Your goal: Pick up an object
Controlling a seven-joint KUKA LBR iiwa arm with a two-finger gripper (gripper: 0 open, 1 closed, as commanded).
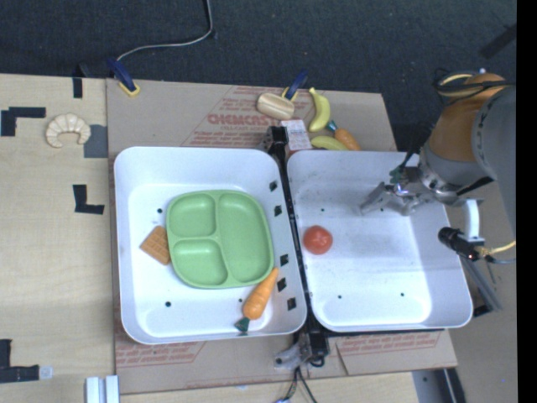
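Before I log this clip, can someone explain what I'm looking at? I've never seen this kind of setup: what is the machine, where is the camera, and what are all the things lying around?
The picture comes from one fixed camera above a bench, looking down at a slant. The grey machine with the orange band on the right is a robot arm; its gripper hangs over the right white bin. Nothing is visibly held.

In that right bin lies a toy tomato. The left white bin holds a green divided plate, a cracker-like tan piece at the plate's left edge, and a toy carrot at its lower right corner.

Outside the bins, on the cardboard behind them, lie a toy banana, a bread roll and a few other small items. A croissant sits on the bench far left.
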